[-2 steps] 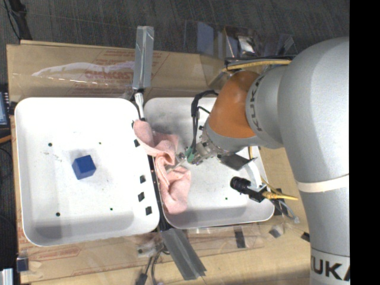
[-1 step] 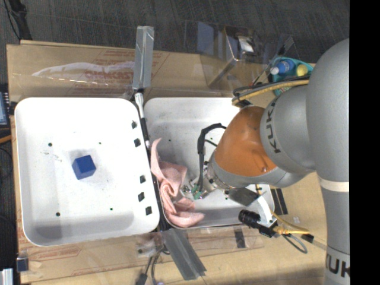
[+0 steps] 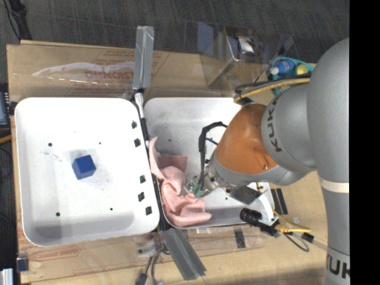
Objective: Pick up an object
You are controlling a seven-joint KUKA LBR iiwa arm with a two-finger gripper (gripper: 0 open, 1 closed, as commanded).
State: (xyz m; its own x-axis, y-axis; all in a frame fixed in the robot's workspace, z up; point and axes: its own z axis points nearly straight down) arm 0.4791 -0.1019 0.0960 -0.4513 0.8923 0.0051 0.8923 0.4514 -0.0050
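Observation:
A blue cube (image 3: 84,166) lies in the left white bin (image 3: 35,123), left of its middle. A crumpled pink cloth (image 3: 173,190) is bunched against the left wall of the right bin (image 3: 178,111), near its front corner. My gripper (image 3: 196,188) is low in the right bin, at the cloth's right edge and touching or almost touching it. A small greenish part shows at its tip. The orange band (image 3: 243,147) and the grey wrist hang over it and hide most of the bin's right half.
A grey metal bar (image 3: 143,58) rises between the bins at the back. Clear plastic with blue and yellow items (image 3: 286,67) sits at the back right. A black cable (image 3: 206,136) loops over the right bin. Cardboard (image 3: 71,64) lies under both bins.

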